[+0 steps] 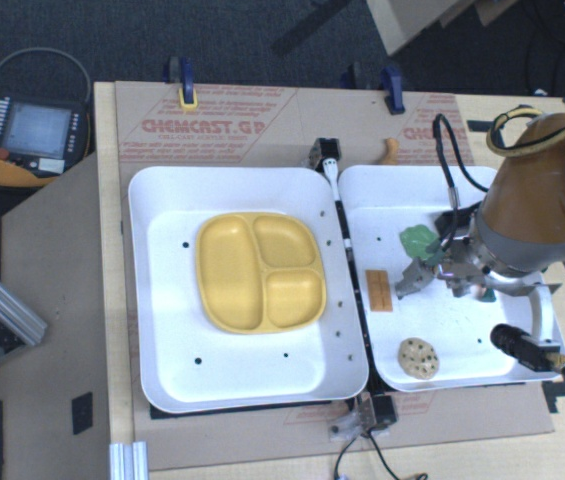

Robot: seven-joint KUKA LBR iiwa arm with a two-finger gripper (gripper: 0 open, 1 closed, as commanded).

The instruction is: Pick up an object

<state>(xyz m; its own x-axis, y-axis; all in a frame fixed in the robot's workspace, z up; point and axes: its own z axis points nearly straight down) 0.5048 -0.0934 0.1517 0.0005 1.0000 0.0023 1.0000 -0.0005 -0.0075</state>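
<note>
Objects wait unpicked in your right bin (522, 373).
Your gripper (414, 278) hovers between green piece (418, 239) and brown block (379, 290); finger state unclear, nothing lifted.

Look along the far edge of the counter (262, 118), above the left bin: you can read red lettering printed on its brown surface, "CHEMCAST G.P", with a thin line of smaller print above it that is too fine for you to make out. A second patch of the same red print sits further right, above the right bin, cut off and blurred, so you cannot read it with any confidence.
</note>
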